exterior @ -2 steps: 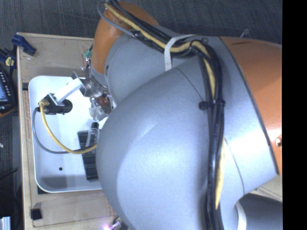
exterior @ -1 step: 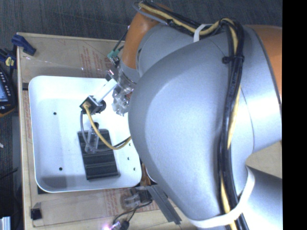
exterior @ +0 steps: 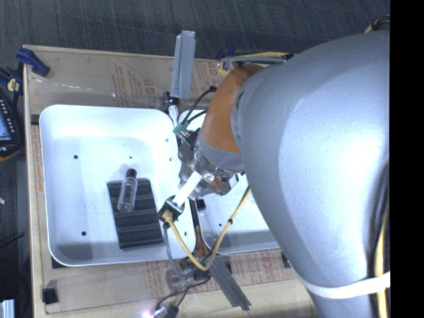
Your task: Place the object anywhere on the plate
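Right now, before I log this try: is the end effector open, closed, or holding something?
End effector: cannot be told whether open or closed from this view.

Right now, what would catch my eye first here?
The huge grey arm looms over the right of the view, an orange band near its wrist. In the left white bin, a small clear bottle lies on a dark ribbed plate.

Open floor across left bin (exterior: 73,171); vial (exterior: 126,192) atop ribbed plate (exterior: 140,225) centre-right; arm (exterior: 311,144) overhangs right bin (exterior: 255,230).
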You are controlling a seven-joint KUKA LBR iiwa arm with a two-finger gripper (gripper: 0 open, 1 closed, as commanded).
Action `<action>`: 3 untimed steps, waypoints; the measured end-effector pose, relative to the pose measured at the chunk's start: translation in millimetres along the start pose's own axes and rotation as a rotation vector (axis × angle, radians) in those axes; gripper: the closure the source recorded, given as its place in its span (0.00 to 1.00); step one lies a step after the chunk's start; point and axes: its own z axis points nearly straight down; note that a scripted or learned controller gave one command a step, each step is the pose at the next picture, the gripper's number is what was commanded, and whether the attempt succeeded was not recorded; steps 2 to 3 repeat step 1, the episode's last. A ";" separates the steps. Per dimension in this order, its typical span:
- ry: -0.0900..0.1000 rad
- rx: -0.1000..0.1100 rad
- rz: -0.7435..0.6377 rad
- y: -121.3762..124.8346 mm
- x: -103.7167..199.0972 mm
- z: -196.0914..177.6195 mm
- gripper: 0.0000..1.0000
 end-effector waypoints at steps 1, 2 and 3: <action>0.001 0.001 0.392 -30.9 -18.6 0.6 1.00; 0.001 0.001 0.392 -30.9 -18.6 0.6 1.00; 0.001 0.001 0.392 -30.9 -18.6 0.6 1.00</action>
